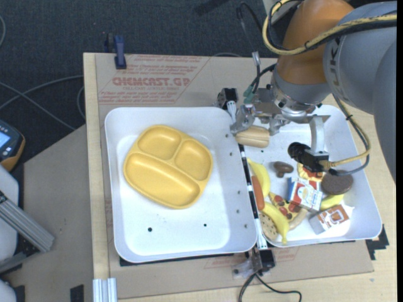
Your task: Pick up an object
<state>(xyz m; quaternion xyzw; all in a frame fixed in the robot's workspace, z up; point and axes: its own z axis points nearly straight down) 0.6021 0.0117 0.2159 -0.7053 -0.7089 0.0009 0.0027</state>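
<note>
My gripper [255,123] hangs over the far left corner of the right bin [359,222]. A tan bread roll [253,137] sits crosswise between its two fingers, and its left end overlaps the rim between the bins. The gripper is shut on this roll. Loose toy food lies below it in the right bin: a yellow banana [262,178], an orange-red sausage [259,195], a small brown piece [283,167], a round brown cookie [337,183] and a red and white carton [308,192].
The left bin [126,231] holds a yellow divided plate [167,165]. A second banana [279,222], a cracker [269,227] and a small orange box [333,217] crowd the right bin's near side. The arm's orange band [315,17] looms over the far right.
</note>
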